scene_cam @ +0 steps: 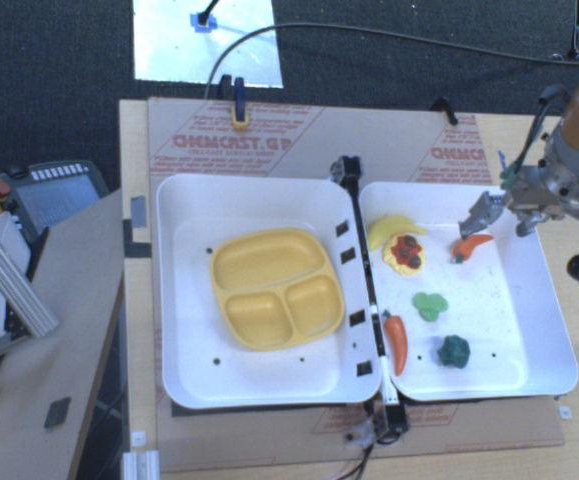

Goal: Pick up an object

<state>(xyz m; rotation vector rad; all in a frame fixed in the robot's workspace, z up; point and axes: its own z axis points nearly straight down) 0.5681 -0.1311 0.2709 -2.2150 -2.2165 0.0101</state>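
In the right bin (529, 308) lie several small toy foods. A small orange carrot piece (473, 245) is near the back. A yellow banana-like piece (391, 229) touches a red-and-yellow round piece (406, 255). A light green piece (430, 305), a dark green broccoli-like piece (454, 351) and a longer orange carrot (396, 343) lie toward the front. My gripper (502, 220) hangs over the back of this bin, open, with nothing between its fingers. Its left finger (483, 210) stands just above the small carrot piece.
The left bin (184, 268) holds a yellow divided tray (274, 288). A black divider strip (361, 278) runs between the bins. Both bins sit on cardboard (299, 138). A control pendant (54, 198) and a metal rail (9, 278) lie off the bench to the left.
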